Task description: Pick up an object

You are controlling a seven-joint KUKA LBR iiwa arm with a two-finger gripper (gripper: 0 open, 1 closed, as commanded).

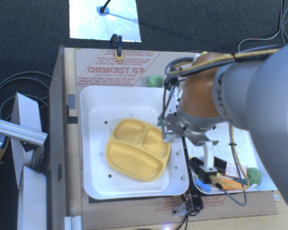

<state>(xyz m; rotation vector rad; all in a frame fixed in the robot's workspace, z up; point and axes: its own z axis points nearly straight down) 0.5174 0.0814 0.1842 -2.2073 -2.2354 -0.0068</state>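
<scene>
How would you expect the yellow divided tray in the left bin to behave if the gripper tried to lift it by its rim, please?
The yellow divided tray looks moulded and rigid, so it probably would not flop. It is wide and shallow, so held at one edge it would likely tilt and might slip. Its smooth surface suggests little grip, and pushed, it would probably slide across the left bin.

The right bin (259,188) is mostly covered by the arm (249,85), itself cut off at 3 o'clock. The claw (167,132) is largely hidden under the wrist. A green object (154,81) at 12 o'clock of the left bin (93,128) cannot be identified.
</scene>
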